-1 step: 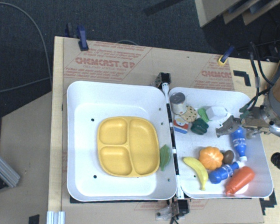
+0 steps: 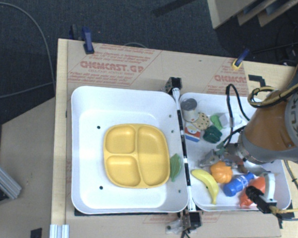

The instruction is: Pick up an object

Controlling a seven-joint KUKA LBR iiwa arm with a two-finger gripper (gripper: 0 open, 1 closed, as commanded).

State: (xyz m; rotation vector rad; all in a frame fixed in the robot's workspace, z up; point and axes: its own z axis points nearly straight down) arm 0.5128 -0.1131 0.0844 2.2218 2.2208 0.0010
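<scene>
Two white bins sit side by side on my table (image 2: 59, 134). The left bin (image 2: 84, 151) carries a yellow tray (image 2: 135, 155) with three compartments, and a green leaf (image 2: 175, 167) lies against that bin's right wall. The right bin (image 2: 283, 195) has all the small pieces, so the object to pick up is somewhere in there.

The arm (image 2: 272, 129) comes in from the right and hangs over the middle of the right bin, its orange band covering much of the clutter. Its gripper (image 2: 228, 155) sits low, just above an orange (image 2: 221, 172). Whether it is open or clenched I cannot tell, as the wrist hides that part, and I see nothing held.

From large to small in that bin: a banana (image 2: 209, 182) lies near the front left, just beside the orange; a blue bottle (image 2: 235, 185) touches the orange on its right; a red piece (image 2: 251, 189) lies beyond it; a grey can (image 2: 189, 108) stands at the back left, with a dark green piece (image 2: 213, 133) near it.

I judge the orange the nearest target. To do it well I would centre over it, descend straight, and close only once both neighbours are outside the grasp, since the banana and bottle crowd it.
</scene>
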